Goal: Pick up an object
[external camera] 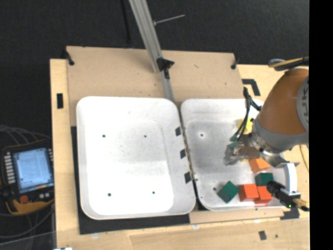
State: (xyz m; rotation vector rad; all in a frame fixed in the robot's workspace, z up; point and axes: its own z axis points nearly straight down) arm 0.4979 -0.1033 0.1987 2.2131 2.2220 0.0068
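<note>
The gripper (232, 155) hangs over the middle of the right bin (208, 120), below the arm's orange band. Along the bin's front edge lie a dark green block (227, 191), an orange-red block (250, 192) and a second green block (264, 178). A lighter orange piece (258, 164) sits just right of the gripper, partly under the wrist. A yellow-green piece (243, 125) peeks out behind the arm. The blocks lie below and to the right of the gripper, apart from it.
The left bin (127, 155) sits beside the right one, split by a ridge with black clips. A slanted metal rail (148, 30) rises from behind the bins. A handheld pendant (28, 171) rests left of the bench.
</note>
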